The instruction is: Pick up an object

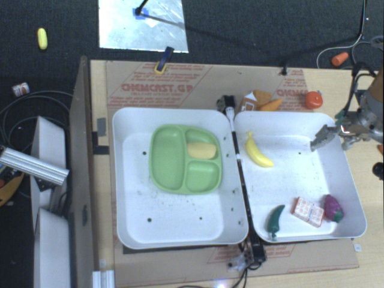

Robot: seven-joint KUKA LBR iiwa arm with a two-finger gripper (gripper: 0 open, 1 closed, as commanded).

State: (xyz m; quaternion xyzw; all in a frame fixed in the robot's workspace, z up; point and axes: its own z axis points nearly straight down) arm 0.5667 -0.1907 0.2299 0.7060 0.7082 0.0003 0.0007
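The right bin [300, 233] holds a yellow banana [258, 151] near its upper left. Along its front lie a green pepper [275, 219], a red and white box [308, 212] and a purple piece [332, 208]. My gripper [323, 137] hangs over the right bin's upper right part, apart from all of these, with nothing seen in it. The banana lies well to its left. In the left bin [135, 221] a green divided plate [174, 167] carries a pale yellow item [201, 150] in its upper right compartment.
On the cardboard behind the bins lie an orange carrot-like piece [268, 104] and a red tomato [312, 99]. The arm [367, 122] crosses the right bin's right rim. Cables and a metal bar [33, 167] sit at the far left, off the bench.
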